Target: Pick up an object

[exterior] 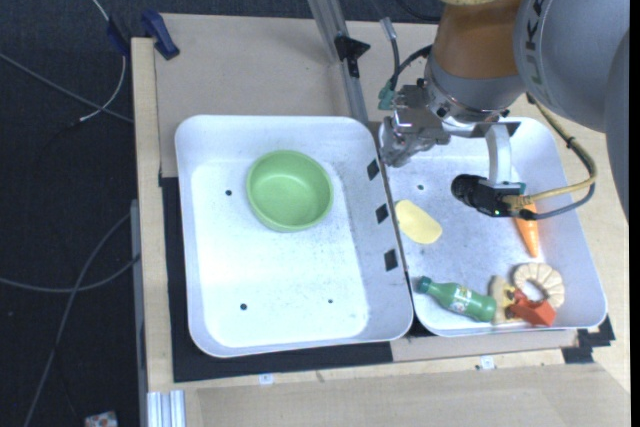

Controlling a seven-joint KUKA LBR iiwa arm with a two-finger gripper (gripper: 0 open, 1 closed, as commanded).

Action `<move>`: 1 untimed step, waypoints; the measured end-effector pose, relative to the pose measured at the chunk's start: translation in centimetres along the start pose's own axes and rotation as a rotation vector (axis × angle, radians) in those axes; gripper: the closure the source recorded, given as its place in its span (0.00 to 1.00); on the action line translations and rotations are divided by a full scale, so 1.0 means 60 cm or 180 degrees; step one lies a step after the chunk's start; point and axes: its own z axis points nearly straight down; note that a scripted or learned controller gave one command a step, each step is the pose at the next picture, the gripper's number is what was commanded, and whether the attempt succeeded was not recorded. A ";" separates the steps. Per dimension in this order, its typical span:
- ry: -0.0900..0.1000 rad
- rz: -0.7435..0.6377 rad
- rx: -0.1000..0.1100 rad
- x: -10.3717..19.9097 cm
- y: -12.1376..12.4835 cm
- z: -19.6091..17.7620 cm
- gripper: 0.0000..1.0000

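Nearest you in the right bin (575, 245): green bottle (457, 297) lying flat at the front edge, ring-shaped toy (538, 283) and red piece (532, 313) beside it. Further back, carrot (528, 235) and yellow piece (418, 222) near the divider. Green bowl (289, 189) sits in the left bin (215, 305). Gripper (402, 145) hangs at the back, above the yellow piece, apart from it; can't tell if it's open or closed.
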 end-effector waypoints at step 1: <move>0.0003 -0.0005 0.0009 0.097 0.019 0.038 1.00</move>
